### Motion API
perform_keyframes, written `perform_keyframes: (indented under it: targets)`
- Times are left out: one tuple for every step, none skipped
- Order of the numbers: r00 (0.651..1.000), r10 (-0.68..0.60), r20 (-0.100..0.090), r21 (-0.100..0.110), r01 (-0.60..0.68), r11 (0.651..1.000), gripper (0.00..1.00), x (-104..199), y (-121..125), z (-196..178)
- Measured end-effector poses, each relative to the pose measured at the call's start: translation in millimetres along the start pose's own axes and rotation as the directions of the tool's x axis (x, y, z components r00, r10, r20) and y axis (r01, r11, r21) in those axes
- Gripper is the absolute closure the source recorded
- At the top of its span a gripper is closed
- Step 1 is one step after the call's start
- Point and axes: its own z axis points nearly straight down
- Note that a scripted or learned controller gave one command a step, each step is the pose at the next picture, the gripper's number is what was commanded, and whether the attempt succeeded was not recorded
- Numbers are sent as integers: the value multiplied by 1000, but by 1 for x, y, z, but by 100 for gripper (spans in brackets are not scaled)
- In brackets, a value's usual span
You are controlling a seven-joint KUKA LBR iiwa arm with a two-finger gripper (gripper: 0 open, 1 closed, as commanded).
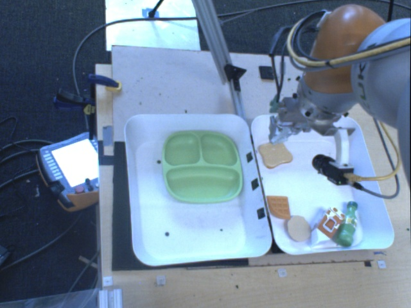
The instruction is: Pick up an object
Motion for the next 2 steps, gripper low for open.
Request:
perform_keyframes:
  targets:
    - [1000,1,1,2,-1,1000,100,53,3,18]
    - [1000,1,0,-1,-1,1000,100,102,14,13]
